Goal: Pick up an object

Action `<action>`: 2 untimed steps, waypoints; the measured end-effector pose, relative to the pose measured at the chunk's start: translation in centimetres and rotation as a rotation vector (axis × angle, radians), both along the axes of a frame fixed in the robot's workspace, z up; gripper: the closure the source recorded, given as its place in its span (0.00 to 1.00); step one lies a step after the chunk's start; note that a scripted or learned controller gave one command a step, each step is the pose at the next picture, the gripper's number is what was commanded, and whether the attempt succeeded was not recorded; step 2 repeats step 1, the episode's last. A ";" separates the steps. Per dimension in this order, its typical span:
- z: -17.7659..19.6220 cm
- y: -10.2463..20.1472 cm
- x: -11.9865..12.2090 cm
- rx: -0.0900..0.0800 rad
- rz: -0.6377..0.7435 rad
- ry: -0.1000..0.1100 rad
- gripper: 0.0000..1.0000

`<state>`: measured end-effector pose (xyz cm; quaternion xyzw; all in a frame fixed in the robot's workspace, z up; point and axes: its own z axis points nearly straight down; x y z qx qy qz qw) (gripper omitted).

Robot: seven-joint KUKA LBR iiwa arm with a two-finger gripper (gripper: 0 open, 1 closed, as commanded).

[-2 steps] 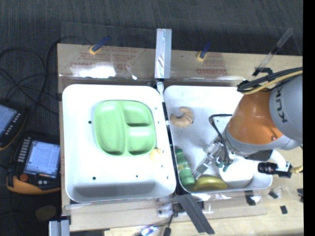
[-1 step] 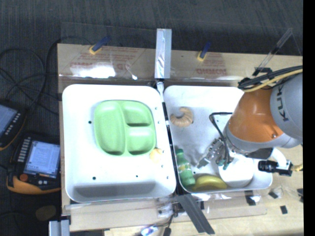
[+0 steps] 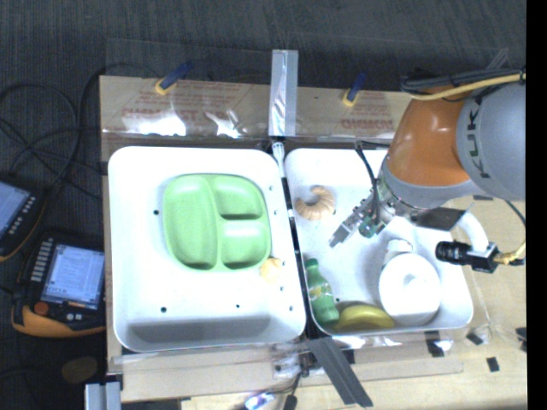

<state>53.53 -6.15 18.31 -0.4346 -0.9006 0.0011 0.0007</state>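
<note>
My gripper (image 3: 352, 227) hangs over the middle of the right bin (image 3: 342, 167), fingers open, with nothing between them. A tan doughnut (image 3: 315, 202) lies just up and left of it, apart from the fingers. A green bottle (image 3: 319, 289) lies along the bin's left wall toward the front. Next to it at the front edge rests a yellow banana (image 3: 365, 316). A white cup (image 3: 408, 284) lies at the front right of the bin, below the gripper.
The left bin (image 3: 137, 314) holds a green divided plate (image 3: 215, 220) and a small pale yellow piece (image 3: 271, 268) near its right wall. The grey and orange arm (image 3: 444, 148) covers the right bin's far right corner.
</note>
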 end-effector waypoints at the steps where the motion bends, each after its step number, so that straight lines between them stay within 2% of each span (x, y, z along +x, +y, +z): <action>1: 2.6 -6.2 2.2 -0.004 -0.408 0.000 1.00; 2: 2.6 -6.2 2.2 -0.004 -0.408 0.000 1.00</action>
